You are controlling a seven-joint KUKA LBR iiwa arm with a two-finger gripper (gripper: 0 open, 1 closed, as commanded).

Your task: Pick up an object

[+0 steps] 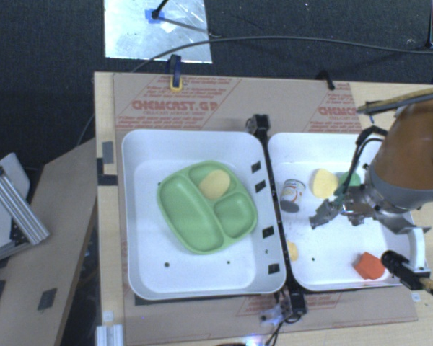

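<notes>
Objects for picking lie in the right shallow white bin (pixel 325 283): a pale yellow rounded piece (pixel 323 183) near its middle, a small grey-and-white can-like cylinder (pixel 291 194) close to the divider, an orange block (pixel 369 266) at the near right corner, a tiny yellow bit (pixel 293 251) by the left wall, and a green item (pixel 352 179), partly hidden behind the arm. No object is seen between the fingers of the tool (pixel 323 215), which hangs low over the bin floor between the cylinder and the yellow piece; how far it is open cannot be told. For a good grasp, 1 target should be chosen, likely the cylinder or the yellow piece, the tool centred squarely over it, and neighbours kept outside the closing path. The left shallow white bin (pixel 151 265) holds a green 3-compartment plastic plate (pixel 195 222), with a yellow lemon-like object (pixel 215 184) in its upper compartment. Both bins rest on the worktop (pixel 202 99).
</notes>
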